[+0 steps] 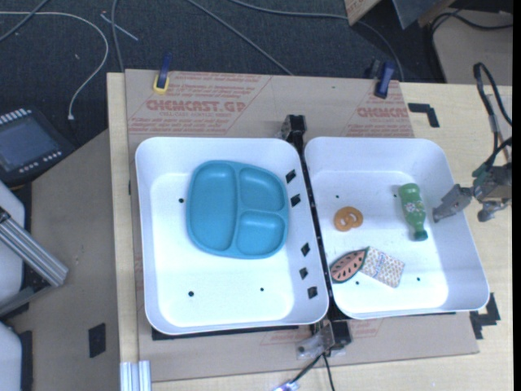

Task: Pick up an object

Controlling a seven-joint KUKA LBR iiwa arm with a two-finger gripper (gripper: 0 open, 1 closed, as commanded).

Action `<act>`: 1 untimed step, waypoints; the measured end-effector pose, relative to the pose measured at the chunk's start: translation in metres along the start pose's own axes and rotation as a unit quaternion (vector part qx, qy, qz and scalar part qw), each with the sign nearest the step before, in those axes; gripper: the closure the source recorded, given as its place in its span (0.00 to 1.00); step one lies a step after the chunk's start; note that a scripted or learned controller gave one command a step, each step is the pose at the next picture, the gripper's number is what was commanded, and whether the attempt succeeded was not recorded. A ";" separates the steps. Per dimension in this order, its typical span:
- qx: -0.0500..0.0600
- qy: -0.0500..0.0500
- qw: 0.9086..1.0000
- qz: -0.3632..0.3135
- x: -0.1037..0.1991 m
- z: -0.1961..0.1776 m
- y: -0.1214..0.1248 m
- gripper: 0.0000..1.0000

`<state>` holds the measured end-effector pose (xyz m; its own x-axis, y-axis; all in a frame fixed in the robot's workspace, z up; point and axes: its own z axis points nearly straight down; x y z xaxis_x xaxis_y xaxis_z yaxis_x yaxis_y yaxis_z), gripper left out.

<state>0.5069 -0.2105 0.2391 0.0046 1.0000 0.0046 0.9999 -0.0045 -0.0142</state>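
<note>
Right bin [456, 259] — four objects; left bin [163, 283] — one tray [238, 208]

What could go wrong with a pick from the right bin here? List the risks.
1. The leaf-shaped piece and the patterned packet lie touching, so closing on one may drag or lift the other.
2. Both look flat, so the fingers may slide over them.
3. The green bottle lies on its side and could roll away. The gripper sits at the right bin rim, which it might clip.

Robotics lab, clamped cardboard-topped bench [244, 96], loose cables [106, 23] on dark carpet, aluminium framing [28, 251]
</note>
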 end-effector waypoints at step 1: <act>-0.007 -0.002 1.000 -0.002 0.001 -0.007 0.003 0.00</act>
<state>0.5097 -0.2097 0.2462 0.0000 1.0000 0.0008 1.0000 0.0000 -0.0009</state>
